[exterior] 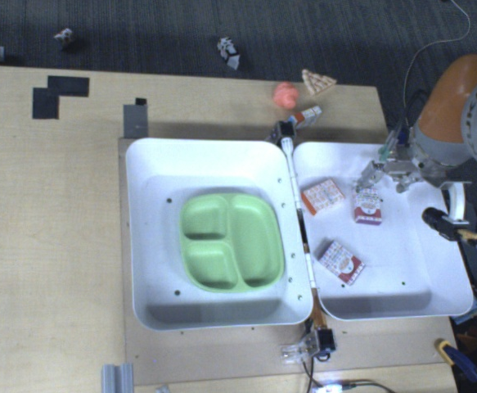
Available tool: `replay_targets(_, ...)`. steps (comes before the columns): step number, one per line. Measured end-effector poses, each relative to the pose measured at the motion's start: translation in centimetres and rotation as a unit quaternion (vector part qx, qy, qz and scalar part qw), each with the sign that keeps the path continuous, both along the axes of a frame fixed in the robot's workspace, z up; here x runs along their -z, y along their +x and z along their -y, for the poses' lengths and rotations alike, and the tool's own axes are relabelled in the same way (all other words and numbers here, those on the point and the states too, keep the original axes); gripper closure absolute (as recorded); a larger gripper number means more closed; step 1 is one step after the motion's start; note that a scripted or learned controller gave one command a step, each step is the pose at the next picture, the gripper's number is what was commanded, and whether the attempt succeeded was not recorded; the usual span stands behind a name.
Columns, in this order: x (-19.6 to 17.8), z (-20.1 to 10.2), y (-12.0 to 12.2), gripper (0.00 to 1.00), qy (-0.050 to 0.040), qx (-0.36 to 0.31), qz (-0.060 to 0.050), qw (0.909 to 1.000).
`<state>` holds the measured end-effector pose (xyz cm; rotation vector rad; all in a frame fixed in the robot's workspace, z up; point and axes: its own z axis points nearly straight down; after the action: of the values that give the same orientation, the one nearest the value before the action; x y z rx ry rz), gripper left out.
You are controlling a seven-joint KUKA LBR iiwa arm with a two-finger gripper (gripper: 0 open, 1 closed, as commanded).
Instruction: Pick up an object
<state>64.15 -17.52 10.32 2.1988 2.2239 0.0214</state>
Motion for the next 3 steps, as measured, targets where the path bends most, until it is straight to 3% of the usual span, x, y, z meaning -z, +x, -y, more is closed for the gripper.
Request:
replay_targets(1, -1.2, 0.0, 0.2, 1.00, -0.0005, -0.002, 0.003, 1.0000)
replay_targets(2, -1.2, 0.0, 0.2, 0.00, -0.0006, -0.002, 0.002, 1.0000)
replay_targets(3, 1.7, -1.2, -10.1, 0.00, -0.0005, 0.005, -0.008, 1.0000)
